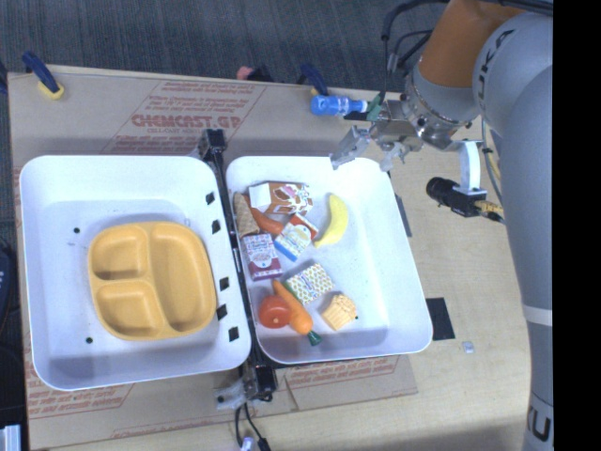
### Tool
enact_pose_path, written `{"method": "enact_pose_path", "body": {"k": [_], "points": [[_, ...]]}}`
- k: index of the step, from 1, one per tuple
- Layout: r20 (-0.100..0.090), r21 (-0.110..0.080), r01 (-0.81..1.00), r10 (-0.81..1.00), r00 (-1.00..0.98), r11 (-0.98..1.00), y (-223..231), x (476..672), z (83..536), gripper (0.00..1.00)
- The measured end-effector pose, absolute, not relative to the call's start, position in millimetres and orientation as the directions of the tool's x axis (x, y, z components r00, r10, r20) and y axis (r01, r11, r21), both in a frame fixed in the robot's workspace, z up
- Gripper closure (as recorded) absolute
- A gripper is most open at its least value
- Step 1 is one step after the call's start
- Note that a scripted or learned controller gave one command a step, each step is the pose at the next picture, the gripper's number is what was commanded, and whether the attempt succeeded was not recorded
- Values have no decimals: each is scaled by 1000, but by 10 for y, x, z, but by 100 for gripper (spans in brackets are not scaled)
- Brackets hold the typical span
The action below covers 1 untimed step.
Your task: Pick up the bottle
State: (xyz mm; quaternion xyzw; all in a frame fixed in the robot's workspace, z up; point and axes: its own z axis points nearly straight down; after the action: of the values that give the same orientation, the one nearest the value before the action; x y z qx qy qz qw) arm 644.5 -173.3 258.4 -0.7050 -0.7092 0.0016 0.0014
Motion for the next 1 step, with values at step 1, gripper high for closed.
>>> {"method": "enact_pose_path", "body": {"k": [1], "points": [[0, -6, 1000, 1000, -11, 11, -1726, 6448, 2688, 100]]}}
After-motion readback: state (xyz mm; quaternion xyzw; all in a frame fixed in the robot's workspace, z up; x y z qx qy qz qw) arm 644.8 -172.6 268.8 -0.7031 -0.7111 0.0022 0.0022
